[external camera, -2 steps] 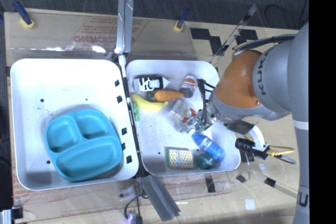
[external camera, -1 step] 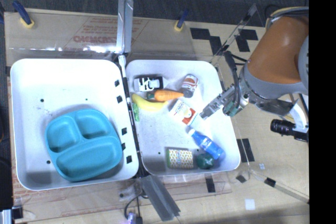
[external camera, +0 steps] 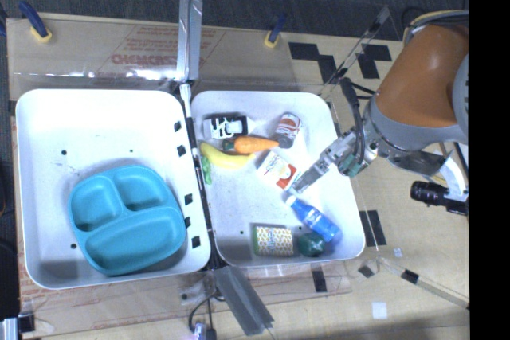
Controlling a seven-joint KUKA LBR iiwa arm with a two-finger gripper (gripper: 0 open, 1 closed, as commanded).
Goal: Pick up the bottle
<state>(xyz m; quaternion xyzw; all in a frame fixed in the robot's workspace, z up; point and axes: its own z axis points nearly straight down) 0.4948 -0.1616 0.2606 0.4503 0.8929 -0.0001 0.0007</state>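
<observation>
since the blue bottle lies flat in the right bin beside a can and under the gripper, a descent could nudge it into the can. can't tell how the jaws stand.

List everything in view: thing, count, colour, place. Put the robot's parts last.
bins: two, white, side by side on the bench.
tray: one, blue, three compartments, in the left bin.
bottle: one, blue, lying near the right bin's front right corner.
can: one, patterned, lying at the right bin's front wall.
banana: one, yellow, right bin, by the divider.
carrot: one, orange, just behind the banana.
packet: one, white and red, right bin's middle.
small can: one, red and white, right bin's back.
gripper: one, grey, over the right bin just above the bottle.
arm: one, grey and orange, entering from the right.
</observation>
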